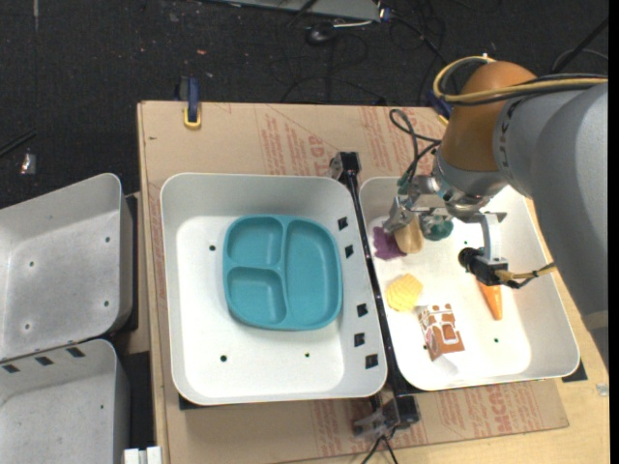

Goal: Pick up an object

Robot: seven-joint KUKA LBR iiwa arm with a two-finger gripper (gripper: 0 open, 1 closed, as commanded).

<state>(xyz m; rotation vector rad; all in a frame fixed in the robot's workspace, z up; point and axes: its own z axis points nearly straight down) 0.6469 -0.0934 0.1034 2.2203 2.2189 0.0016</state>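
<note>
While end effector [406, 222] hangs low in right bin [542, 356], grip state unclear; purple piece [386, 247] just beneath. Step: reaching. Next: close, lift.

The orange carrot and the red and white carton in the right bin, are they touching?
Apart. The camera view shows bare white bin floor between the orange carrot and the red and white carton, which lies nearer the bin's front edge.
</note>
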